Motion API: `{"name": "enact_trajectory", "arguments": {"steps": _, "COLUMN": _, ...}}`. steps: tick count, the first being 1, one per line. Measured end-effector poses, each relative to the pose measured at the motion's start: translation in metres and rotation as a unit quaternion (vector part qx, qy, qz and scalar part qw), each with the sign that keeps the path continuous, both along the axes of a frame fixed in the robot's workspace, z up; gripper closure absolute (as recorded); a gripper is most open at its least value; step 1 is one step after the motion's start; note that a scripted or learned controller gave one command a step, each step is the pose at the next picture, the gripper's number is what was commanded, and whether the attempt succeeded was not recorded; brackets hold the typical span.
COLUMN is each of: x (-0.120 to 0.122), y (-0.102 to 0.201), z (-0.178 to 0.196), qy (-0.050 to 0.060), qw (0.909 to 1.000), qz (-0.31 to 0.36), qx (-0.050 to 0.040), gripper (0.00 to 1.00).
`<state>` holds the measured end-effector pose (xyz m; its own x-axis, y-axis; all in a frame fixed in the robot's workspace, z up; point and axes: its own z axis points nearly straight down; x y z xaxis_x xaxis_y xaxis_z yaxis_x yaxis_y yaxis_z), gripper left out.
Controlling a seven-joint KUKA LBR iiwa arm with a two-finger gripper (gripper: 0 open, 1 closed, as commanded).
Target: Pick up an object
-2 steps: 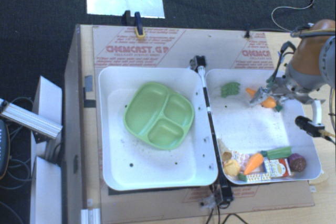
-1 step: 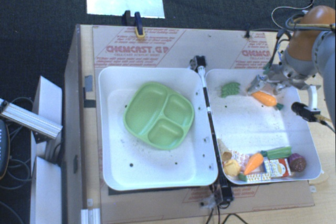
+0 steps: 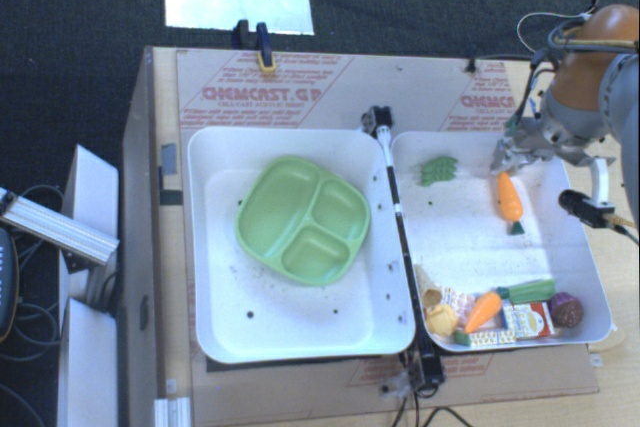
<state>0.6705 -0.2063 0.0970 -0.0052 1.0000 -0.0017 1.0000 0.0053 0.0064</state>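
Observation:
My gripper (image 3: 511,158) hangs over the far right part of the right bin (image 3: 590,260), under the grey arm with the orange band. An orange toy carrot (image 3: 510,198) with a green tip lies on the bin floor just in front of the gripper, very close to it. I see nothing held in the gripper. A small green leafy toy (image 3: 437,170) lies to the gripper's left, near the far edge of the same bin.
Along the right bin's near edge lie a yellow toy (image 3: 439,318), a second orange carrot (image 3: 482,311), a green piece (image 3: 528,292), a printed packet (image 3: 520,320) and a purple ball (image 3: 566,311). The left bin (image 3: 215,315) holds a green divided plate (image 3: 303,219).

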Motion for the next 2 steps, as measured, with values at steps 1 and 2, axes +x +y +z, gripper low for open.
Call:
{"name": "enact_trajectory", "arguments": {"steps": 1, "x": 0.000, "y": 0.075, "z": 0.112, "qy": 0.000, "qw": 1.0000, "qz": 0.000, "qx": 0.0007, "gripper": 1.00}}
{"name": "enact_trajectory", "arguments": {"steps": 2, "x": -0.001, "y": 0.162, "z": 0.131, "qy": 0.002, "qw": 1.0000, "qz": 0.000, "qx": 0.0015, "gripper": 1.00}}
